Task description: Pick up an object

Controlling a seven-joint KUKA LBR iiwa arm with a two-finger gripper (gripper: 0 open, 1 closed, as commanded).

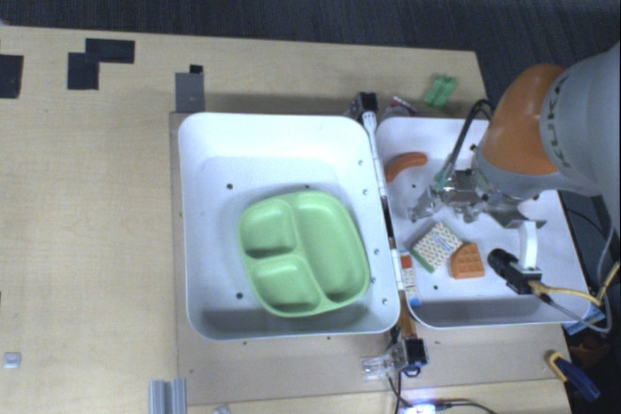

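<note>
The pale wooden bench (pixel 87 238) bears two white bins: the right bin (pixel 485 310) lies under the gripper (pixel 439 199), the left bin (pixel 209 238) beside it, farther from the arm.

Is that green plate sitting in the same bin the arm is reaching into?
No. The green plate lies in the left bin, while the arm reaches into the right bin.

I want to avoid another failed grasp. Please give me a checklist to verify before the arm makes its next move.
1. Objects within reach in the right bin: ok; hot dog, patterned card and waffle piece lie there.
2. Gripper above the right bin: ok.
3. Gripper free of any object: cannot tell.
4. Card and waffle piece apart: not ok; they touch.
5. Green divided plate out of the way: ok; in the left bin.
</note>
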